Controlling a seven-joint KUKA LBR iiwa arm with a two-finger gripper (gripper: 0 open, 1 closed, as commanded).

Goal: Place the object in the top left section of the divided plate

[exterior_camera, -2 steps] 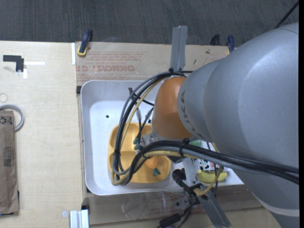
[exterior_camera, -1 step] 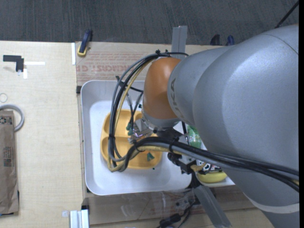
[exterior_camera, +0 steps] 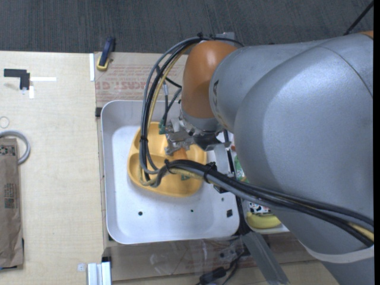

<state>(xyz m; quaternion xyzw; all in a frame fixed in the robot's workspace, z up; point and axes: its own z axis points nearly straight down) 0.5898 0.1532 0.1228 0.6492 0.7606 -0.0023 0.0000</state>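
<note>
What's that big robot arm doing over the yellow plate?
The grey arm is reaching in from the right, over a white bin. Its wrist hangs right above the yellow plate in that bin, with black cables looping down in front. The arm hides the gripper, so I can't tell whether it is holding anything.

My own arm (exterior_camera: pixel 285 129) covers most of the yellow divided plate (exterior_camera: pixel 148 183), and my gripper's buried under there too.

Dark grey carpet floor (exterior_camera: pixel 119 10) behind; pale wooden bench (exterior_camera: pixel 53 159); cardboard sheet (exterior_camera: pixel 133 76) beneath bin.
</note>
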